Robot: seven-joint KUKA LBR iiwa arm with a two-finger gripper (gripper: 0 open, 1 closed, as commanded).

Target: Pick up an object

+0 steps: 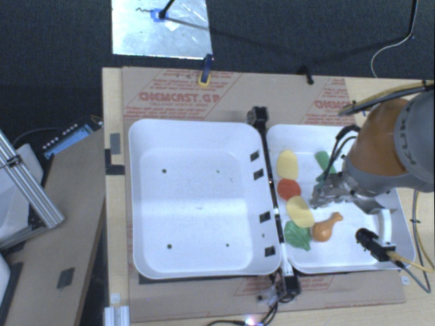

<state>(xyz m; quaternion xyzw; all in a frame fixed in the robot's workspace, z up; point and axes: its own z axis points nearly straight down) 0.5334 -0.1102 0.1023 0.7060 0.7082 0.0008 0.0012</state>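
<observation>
Gripper (319, 197) above yellow piece (300, 211); long axis diagonal

Two white bins: left bin (197, 195) plain white with a few tiny dark dots, right bin (340, 257) white too. In the right bin, a pale yellow lump (288, 163), a red ball (288, 188), a yellow piece (300, 212), a green leafy toy (296, 234), an orange pear-shaped toy (325, 227) and a small green bit (322, 159). Grey arm (416, 145) with an orange band (378, 141). Tan cardboard sheet (224, 94) with red letters. Shiny silver square (161, 17) on dark blue carpet (47, 53).
</observation>
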